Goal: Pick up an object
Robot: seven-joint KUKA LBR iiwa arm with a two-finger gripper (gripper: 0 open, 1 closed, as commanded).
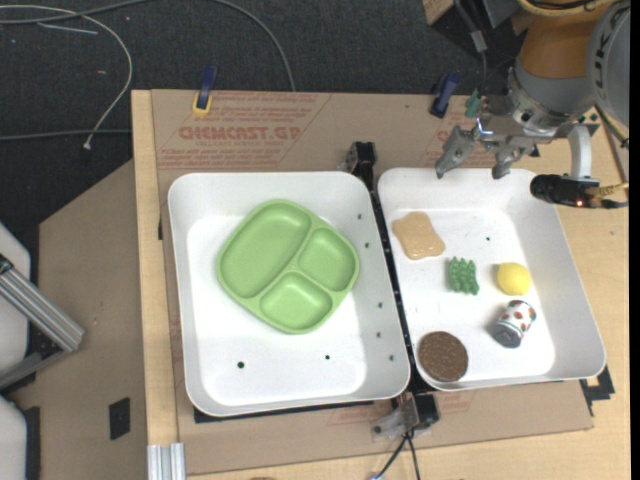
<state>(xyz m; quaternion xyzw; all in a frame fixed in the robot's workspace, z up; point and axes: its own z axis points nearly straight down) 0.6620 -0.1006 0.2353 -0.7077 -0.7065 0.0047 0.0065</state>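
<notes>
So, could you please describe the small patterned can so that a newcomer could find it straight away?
Look at the right bin, the one without the green tray. Near its front right corner, just below the yellow lemon and right of the brown disc, lies the can: the only item with a white body and coloured spots.

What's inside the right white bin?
Five items lie apart in the right white bin: tan bread slice, green knobbly piece, yellow lemon, patterned cup on its side, brown round patty. The floor beneath each is covered.
</notes>
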